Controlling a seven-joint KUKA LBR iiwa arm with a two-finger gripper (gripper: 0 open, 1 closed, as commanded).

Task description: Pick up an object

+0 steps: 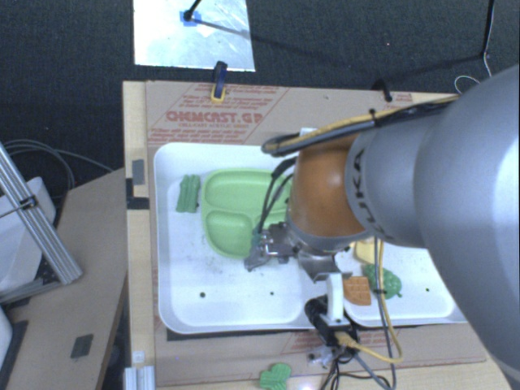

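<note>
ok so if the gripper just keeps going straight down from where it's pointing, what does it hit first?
Most likely the light green divided tray in the left bin. The gripper sits over the tray's lower right edge, so it may clip that rim or land on bin floor beside it; depth is unclear from this single view.

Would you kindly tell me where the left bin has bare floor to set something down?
The left bin is bare along its front, below the green tray and left of the gripper, and in a thin strip left of the green strip. Around the arm and the divider it is crowded.
</note>
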